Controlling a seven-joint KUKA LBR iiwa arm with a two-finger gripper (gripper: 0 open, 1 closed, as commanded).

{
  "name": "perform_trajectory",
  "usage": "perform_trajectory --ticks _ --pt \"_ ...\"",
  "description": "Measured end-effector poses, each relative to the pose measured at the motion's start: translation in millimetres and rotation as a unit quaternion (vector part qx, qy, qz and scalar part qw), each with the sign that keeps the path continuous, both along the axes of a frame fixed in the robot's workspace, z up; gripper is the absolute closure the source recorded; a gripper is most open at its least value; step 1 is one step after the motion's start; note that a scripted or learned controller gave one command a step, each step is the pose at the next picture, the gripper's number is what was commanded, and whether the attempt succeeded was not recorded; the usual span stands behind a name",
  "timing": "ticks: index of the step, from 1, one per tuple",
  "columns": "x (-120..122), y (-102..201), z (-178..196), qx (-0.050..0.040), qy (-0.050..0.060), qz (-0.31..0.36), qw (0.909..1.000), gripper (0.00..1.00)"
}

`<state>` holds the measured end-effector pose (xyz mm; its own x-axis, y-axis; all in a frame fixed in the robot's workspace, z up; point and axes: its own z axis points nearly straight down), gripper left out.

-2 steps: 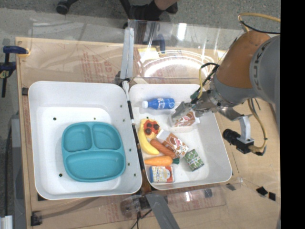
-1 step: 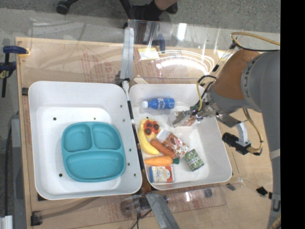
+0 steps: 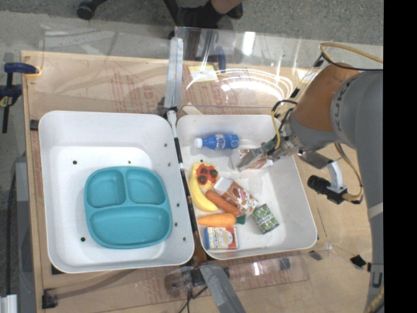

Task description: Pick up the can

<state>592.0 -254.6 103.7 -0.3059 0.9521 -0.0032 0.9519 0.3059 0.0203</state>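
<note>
Can lies in right bin; teal tray in left bin; end effector grip unclear

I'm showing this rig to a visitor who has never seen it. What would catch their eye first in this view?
Probably the turquoise divided plate, alone in the left bin. Next, the bright clutter in the right bin: a blue-labelled bottle at the back, a banana and carrots in the middle, and the green can towards the front. The gripper reaches in from the right, just below the bottle.
</note>
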Motion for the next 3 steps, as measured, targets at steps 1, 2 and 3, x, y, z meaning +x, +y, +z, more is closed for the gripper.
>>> perform_trajectory --ticks 1,2,3 --pt "-58 -6 9 -0.0021 0.010 -0.002 0.9999 0.00" --pt "-130 -7 -17 -0.0016 0.011 -0.012 0.9999 0.00" --pt "-129 -9 -6 -0.0027 0.010 -0.012 0.9999 1.00"
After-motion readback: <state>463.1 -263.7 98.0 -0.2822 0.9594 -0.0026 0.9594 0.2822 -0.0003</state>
